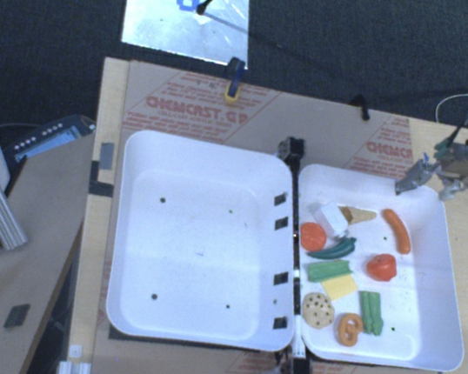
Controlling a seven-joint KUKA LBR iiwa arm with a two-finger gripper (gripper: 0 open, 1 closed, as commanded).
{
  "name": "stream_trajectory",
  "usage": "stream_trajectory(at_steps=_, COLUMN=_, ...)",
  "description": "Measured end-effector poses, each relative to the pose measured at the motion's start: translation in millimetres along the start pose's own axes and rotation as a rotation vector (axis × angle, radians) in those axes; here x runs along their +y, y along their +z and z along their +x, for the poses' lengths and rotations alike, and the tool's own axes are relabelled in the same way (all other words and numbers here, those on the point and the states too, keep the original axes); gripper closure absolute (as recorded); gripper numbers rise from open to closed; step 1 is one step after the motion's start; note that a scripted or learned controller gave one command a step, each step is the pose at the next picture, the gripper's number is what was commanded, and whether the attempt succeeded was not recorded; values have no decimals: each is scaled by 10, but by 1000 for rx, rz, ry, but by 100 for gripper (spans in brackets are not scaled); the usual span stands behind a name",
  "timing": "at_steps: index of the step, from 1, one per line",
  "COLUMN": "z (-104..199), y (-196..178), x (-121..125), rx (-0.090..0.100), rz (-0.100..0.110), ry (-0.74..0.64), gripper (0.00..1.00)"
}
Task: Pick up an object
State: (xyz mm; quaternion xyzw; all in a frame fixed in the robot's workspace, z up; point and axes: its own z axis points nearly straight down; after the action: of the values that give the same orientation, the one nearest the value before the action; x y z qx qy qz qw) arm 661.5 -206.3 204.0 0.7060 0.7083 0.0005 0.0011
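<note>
Sausage (396, 230), orange-red and slanted, lies near the right bin's (449, 300) far right corner; my claw (433, 181) hangs spread above that rim, gripping nothing.

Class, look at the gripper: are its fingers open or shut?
Open: the gripper, hovering over the right bin's far rim, shows two fingers spread apart with nothing between them.

A dozen small toy foods, among them an orange sausage (397, 231) and a cookie (318, 309), lie loose in the right bin (447, 286).
</note>
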Motion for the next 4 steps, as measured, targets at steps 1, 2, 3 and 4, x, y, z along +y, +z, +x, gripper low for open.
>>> stream_trajectory(at_steps=1, z=-3, y=-119, x=11, rx=-2, rz=-4, ry=-4, gripper=100)
stream_trajectory(at_steps=2, z=666, y=-1088, x=102, rx=1, rz=-11, ry=-8, gripper=100)
stream_trajectory(at_steps=3, z=922, y=-564, x=75, rx=2, rz=3, ry=-4, gripper=100)
stream_trajectory(at_steps=4, z=1581, y=-1023, x=92, rx=3, rz=-5, ry=-8, gripper=100)
